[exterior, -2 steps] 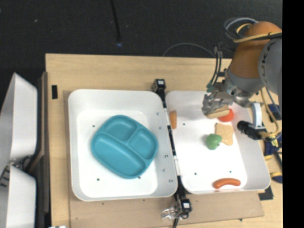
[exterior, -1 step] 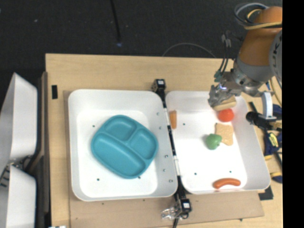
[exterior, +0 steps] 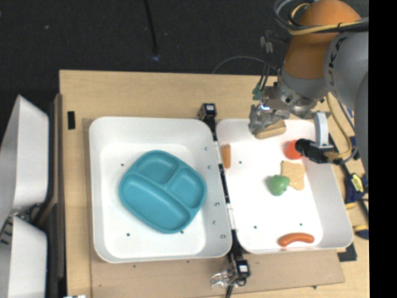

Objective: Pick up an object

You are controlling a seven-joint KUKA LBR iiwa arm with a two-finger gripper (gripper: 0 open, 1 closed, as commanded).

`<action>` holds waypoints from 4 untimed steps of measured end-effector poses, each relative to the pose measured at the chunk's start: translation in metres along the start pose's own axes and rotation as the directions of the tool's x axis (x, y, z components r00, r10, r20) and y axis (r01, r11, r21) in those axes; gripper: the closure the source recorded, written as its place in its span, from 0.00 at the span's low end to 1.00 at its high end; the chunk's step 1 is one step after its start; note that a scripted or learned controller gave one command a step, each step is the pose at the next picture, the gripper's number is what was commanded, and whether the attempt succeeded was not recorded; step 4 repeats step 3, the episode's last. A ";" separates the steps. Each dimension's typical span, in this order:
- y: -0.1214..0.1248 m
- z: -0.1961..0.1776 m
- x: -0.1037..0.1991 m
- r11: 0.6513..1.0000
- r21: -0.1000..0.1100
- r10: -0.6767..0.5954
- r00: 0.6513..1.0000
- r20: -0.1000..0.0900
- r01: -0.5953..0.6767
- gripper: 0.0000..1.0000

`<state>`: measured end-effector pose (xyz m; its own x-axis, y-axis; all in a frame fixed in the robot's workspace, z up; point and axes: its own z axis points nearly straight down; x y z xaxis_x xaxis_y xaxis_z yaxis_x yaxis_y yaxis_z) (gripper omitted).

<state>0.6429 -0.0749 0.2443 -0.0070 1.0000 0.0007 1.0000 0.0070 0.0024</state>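
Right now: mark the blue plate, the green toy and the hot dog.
blue plate (exterior: 162, 191), camera view, on the central divider ridge.
green toy (exterior: 278, 184), camera view, on its rounded body.
hot dog (exterior: 296, 239), camera view, on the sausage's middle.

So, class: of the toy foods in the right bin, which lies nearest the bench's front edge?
The orange-red sausage, alone at the right bin's front wall; the others sit further back.

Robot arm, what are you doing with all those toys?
The grey and orange robot arm reaches over the right white bin, its gripper low at the far edge. It holds nothing visible yet. Toy foods lie there: a green piece, a sausage, a small carrot. A blue divided plate sits in the left bin.
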 end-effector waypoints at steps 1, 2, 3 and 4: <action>0.000 0.005 0.049 1.000 0.002 0.001 1.000 0.000 -0.001 1.00; 0.008 0.013 0.095 1.000 0.001 0.001 1.000 0.000 -0.001 1.00; 0.021 0.000 0.143 1.000 0.000 0.000 1.000 -0.001 0.000 1.00; 0.021 0.000 0.143 1.000 0.000 0.000 1.000 -0.001 0.000 1.00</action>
